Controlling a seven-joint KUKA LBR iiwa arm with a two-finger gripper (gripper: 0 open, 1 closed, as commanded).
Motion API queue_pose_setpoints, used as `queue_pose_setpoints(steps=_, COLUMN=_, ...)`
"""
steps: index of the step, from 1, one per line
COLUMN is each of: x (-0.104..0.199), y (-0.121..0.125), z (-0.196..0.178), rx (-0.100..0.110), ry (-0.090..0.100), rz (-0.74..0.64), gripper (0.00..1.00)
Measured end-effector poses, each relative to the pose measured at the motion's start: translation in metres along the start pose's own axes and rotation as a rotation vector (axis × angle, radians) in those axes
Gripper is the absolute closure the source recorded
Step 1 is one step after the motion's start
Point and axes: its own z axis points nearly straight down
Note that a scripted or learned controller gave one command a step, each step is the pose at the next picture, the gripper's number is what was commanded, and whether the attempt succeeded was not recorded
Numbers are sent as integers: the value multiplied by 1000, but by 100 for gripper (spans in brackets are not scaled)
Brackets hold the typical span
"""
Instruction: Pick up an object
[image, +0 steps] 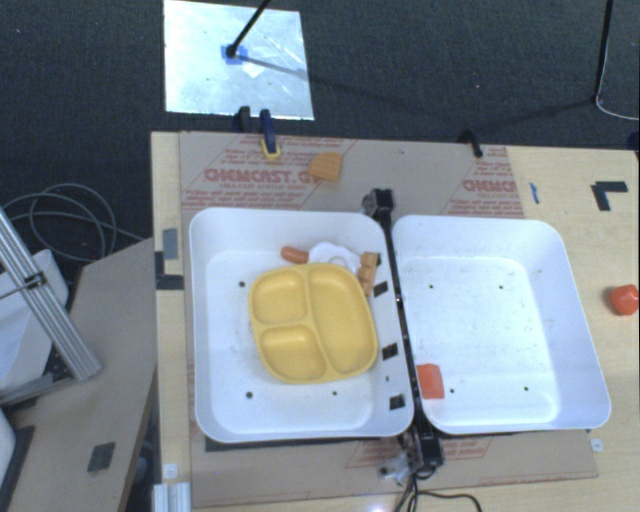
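Tray (312, 322): yellow, three compartments, left bin (215, 330) | block (429, 380): orange, right bin (560, 330)

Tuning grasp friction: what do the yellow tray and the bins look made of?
Yellow tray: likely moulded plastic, smooth with a slight sheen, three rounded compartments. Left bin and right bin: probably thin formed plastic, matte white, rounded corners, scuffed floors.

Nothing of the arm's look (colours, markings, cables) can be told from this view.
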Motion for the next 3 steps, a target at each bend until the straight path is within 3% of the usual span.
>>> queue_pose_setpoints(steps=1, x=3, y=1, z=-11, rx=-3, ry=-1, rz=-9, gripper=100)
queue_pose_setpoints(steps=2, x=3, y=1, z=-10, rx=-2, ry=0, rz=-9, gripper=0)
queue_pose_setpoints(steps=3, x=3, y=1, z=-10, rx=-2, ry=0, rz=-9, gripper=0)
